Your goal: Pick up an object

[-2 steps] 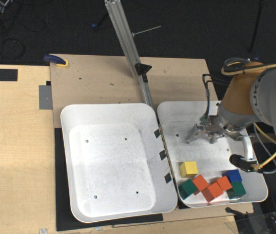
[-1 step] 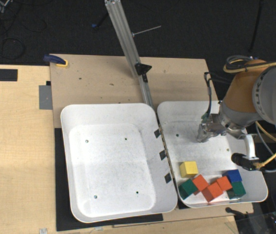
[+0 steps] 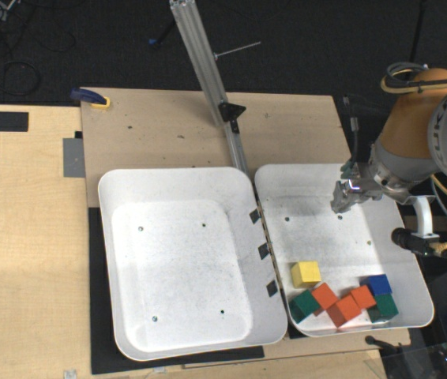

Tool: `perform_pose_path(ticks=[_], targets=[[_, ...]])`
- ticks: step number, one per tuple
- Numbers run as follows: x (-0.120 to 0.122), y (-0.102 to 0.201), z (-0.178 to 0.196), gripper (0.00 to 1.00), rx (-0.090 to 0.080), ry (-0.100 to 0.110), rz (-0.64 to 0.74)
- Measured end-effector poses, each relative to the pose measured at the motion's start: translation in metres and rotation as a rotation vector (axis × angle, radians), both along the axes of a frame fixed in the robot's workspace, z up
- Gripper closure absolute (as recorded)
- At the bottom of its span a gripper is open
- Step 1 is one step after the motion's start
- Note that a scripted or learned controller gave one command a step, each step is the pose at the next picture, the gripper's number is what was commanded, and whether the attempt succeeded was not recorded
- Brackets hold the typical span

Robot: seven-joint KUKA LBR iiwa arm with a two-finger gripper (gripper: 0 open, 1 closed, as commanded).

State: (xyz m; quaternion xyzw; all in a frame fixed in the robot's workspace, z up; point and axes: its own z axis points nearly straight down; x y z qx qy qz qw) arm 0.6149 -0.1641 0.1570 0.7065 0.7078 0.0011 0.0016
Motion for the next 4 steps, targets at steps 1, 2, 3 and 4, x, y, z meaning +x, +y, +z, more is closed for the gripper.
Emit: perform_pose_path(ticks=[1,2,3,4], targets=[[-0.003,0.002,0.063,1.00,0.000,-0.001,-0.001],[-0.012,-0.004,0.116,1.00,-0.001,0.000,-0.002],[-0.007,0.043,0.107,1.00,0.003,0.007,0.002],[-0.014,0.104,0.107,1.00,0.004,0.008,0.003]])
